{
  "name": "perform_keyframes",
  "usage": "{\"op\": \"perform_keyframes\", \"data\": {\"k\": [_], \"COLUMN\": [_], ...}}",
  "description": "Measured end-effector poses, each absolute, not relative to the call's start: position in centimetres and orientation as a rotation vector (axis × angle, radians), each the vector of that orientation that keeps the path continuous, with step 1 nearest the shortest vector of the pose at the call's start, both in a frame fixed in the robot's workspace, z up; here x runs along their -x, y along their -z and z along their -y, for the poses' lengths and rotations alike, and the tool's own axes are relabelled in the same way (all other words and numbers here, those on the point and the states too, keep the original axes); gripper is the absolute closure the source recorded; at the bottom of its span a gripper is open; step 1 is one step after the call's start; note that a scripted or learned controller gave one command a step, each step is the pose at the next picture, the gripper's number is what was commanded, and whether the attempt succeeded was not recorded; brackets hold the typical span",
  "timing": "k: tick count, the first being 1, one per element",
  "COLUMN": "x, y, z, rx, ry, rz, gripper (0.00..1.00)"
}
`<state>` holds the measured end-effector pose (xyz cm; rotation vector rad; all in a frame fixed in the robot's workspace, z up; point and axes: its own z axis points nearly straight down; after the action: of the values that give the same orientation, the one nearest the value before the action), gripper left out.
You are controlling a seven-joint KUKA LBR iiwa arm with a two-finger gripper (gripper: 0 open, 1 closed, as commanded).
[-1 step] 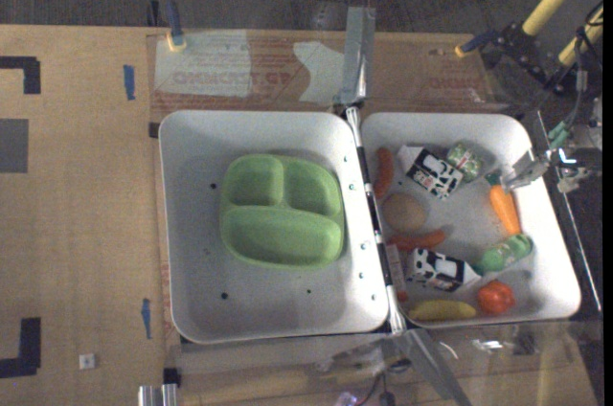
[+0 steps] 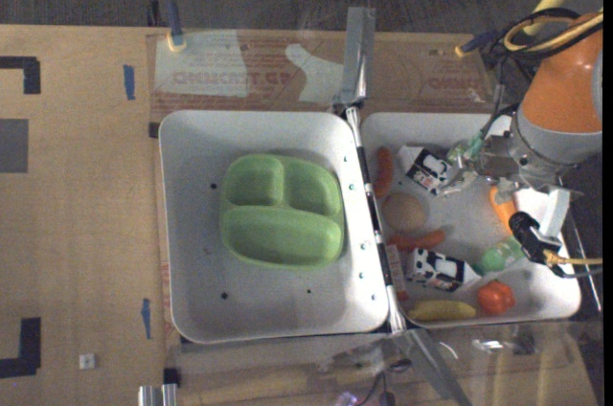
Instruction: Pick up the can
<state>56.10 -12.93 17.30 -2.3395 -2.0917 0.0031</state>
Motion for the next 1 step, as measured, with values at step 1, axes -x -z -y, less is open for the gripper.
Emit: {"op": "perform_keyframes", "data": {"k": [1], "x": [-61.04], "y": [-8.60], "z": [15.46], "rx": [2.390], "ry": [0.003], "rz": [2.043], "gripper": [0.00]}}
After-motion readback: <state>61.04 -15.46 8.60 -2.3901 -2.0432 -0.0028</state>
